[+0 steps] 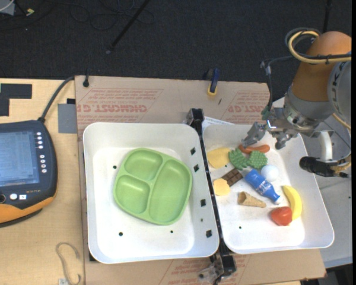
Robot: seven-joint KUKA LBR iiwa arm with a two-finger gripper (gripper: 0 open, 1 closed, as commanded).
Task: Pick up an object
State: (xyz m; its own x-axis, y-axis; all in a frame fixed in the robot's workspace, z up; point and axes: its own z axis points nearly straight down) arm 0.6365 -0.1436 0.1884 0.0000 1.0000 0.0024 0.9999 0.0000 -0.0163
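Hovering over the far edge of the right shallow white bin (317,218), the grey two-finger gripper (267,136) holds nothing and its opening I cannot tell, so it should descend straight onto the small orange-and-green toy carrot (253,149) just beneath, avoiding the blue bottle (262,184) nearby.

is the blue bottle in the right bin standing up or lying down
Lying down. The blue bottle rests on its side on the floor of the right bin, its long axis running diagonally between the white ball and the banana.
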